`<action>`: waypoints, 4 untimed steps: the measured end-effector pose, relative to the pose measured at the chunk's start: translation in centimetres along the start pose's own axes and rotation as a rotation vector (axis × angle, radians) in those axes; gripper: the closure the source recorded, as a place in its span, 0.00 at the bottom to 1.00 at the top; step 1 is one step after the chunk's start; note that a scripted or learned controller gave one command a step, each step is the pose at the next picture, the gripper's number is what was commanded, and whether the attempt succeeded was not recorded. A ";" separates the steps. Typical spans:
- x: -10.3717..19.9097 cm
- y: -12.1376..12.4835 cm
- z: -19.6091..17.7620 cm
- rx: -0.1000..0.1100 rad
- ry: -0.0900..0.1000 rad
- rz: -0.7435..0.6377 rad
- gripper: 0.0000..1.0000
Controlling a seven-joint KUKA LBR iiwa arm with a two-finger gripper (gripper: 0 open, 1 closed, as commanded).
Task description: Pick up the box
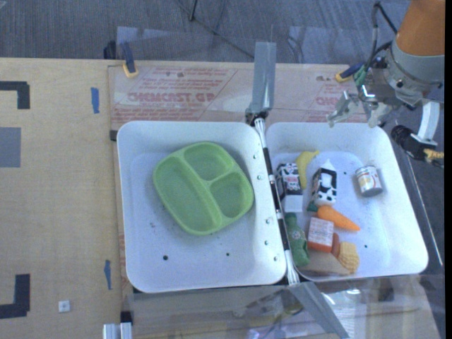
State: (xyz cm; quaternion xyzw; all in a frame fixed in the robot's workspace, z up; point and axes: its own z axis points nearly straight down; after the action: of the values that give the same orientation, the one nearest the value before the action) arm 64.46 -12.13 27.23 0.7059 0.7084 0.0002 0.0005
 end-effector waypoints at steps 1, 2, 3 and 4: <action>-3.7 -8.3 9.8 0.001 0.001 0.023 0.00; -3.6 -12.4 16.8 -0.023 -0.002 -0.061 0.00; 1.7 -15.8 16.7 -0.002 0.001 -0.079 0.00; 4.3 -7.1 8.7 0.000 0.000 0.208 0.00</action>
State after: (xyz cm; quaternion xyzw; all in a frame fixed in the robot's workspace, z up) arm 57.36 -7.84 18.48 0.7755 0.6314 0.0000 0.0004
